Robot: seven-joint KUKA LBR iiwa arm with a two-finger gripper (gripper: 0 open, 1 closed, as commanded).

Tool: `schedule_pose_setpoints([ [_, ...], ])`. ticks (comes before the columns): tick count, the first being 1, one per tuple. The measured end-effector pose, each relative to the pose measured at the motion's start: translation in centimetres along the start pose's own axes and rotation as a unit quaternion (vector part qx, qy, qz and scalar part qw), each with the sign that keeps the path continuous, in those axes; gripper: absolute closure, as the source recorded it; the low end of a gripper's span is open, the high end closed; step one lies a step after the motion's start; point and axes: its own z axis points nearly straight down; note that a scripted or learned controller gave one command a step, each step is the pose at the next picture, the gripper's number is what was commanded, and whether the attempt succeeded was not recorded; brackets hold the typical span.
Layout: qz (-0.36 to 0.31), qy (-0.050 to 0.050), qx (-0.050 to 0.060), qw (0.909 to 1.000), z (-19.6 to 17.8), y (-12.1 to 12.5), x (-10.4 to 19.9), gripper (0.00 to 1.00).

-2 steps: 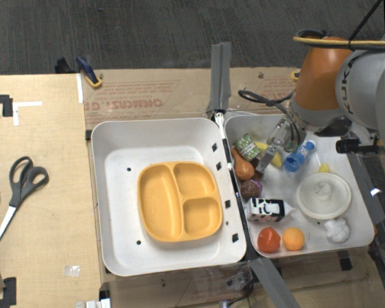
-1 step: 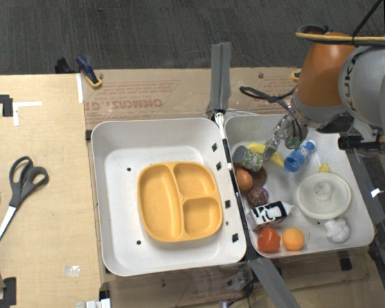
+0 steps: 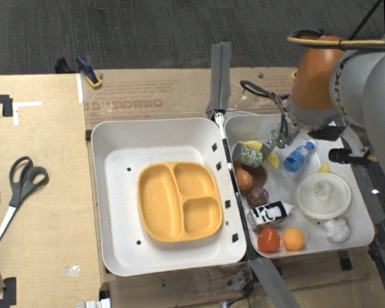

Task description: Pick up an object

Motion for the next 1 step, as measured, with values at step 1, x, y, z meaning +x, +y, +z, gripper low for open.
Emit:
schedule_pose_setpoints([
  [1, 0.022, 0.008, 0.000, 0.9997, -11.13, 2.37, 5.98, 1.00],
])
